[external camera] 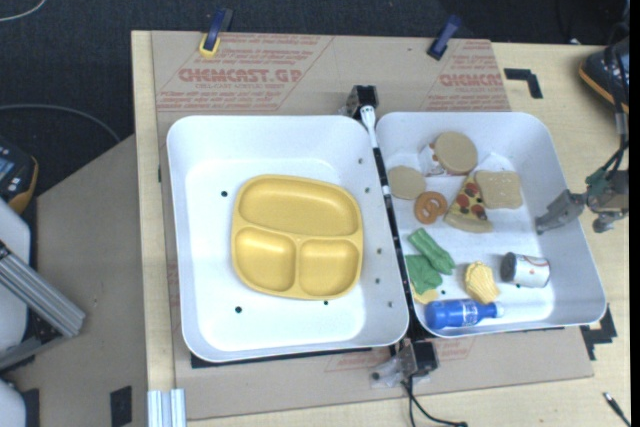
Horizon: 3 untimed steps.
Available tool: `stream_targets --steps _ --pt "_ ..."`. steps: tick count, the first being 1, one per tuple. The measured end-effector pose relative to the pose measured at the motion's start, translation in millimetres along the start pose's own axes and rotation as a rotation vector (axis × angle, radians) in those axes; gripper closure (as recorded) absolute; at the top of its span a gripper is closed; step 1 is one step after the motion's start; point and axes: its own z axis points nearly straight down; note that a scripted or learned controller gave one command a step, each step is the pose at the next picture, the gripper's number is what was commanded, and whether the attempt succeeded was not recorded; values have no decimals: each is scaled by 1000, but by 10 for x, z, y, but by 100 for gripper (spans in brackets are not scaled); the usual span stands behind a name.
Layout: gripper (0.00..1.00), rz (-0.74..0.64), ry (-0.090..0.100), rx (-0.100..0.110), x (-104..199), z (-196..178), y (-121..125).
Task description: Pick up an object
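The right white bin [540,140] holds several toy foods. There are a round tan bun [456,152], a second tan disc [406,182], a small brown ring [431,207], a pizza slice [467,209] and a square of toast [499,188]. Nearer the front lie a green leafy piece [430,255], a yellow corn piece [481,282], a blue bottle [460,313] on its side and a small white can [526,269]. My gripper [582,210] hangs low over the bin's right rim, right of the toast and above the can. Nothing is seen held in it.
The left white bin [200,155] carries a yellow divided plate [297,235] in its middle. Both bins rest on a cardboard sheet [300,65] clamped at the back. Dark floor surrounds the bench.
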Motion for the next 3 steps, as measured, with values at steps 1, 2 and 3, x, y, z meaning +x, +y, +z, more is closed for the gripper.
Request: stream_targets --steps 1,2,3 --pt "0 -3 -4 -11 2 -54 27" --pt "0 -4 1 -4 33 577 50" --pt "0 -4 1 -3 62 1217 28"
